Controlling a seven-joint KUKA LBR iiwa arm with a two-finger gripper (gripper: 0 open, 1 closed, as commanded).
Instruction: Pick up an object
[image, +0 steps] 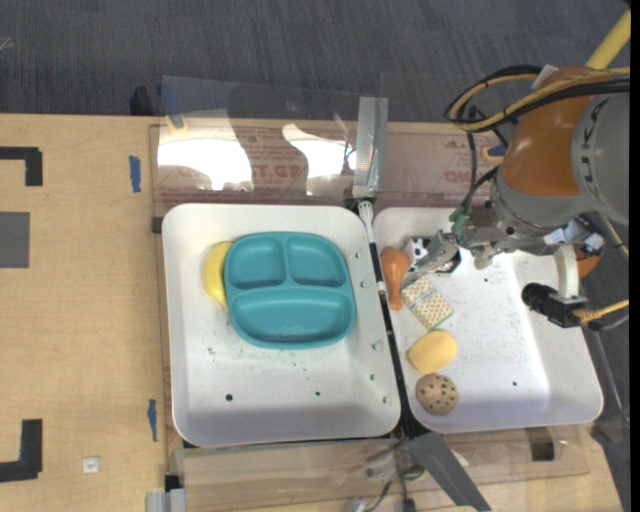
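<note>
A tan bench (80, 300) bears two white bins. The left bin (200, 400) holds a teal tray (290, 288). In the right bin (520, 370) lie a carrot (394, 272), checkered packet (430, 303), yellow lump (433, 351) and cookie (437, 393). The lump looks light, firm; grip its sides. The gripper (440, 255) hovers near the carrot; whether it is spread I cannot tell.

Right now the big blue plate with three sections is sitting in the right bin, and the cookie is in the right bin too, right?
Not quite. The camera view shows the big blue plate sitting in the left bin, over something yellow. The cookie is in the right bin, as you said.
</note>
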